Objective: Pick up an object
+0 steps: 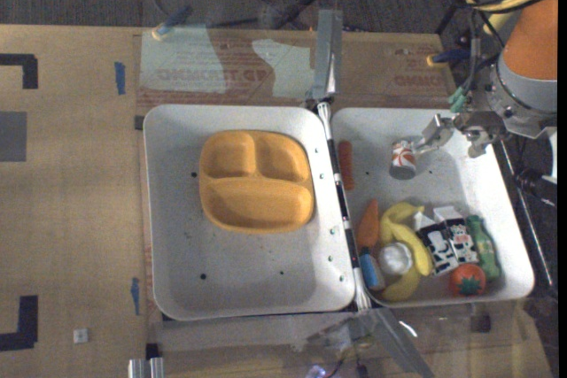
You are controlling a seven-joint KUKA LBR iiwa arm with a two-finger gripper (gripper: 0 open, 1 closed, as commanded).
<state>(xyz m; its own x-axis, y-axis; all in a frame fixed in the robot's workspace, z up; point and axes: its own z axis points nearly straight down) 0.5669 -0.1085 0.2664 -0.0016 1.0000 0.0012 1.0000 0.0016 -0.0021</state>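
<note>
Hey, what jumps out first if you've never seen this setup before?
A big orange plastic divided plate lies alone in the left white bin. The right white bin holds a cluster near its front: yellow bananas, a red tomato, a black-and-white carton. The gripper hovers beside a small red-and-white can.

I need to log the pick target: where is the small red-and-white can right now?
The small red-and-white can stands in the upper part of the right white bin, just left of the pincer, above the yellow banana.

arm (532,40): cut off at right edge | carton (446,245): print unreadable (too small)
</note>
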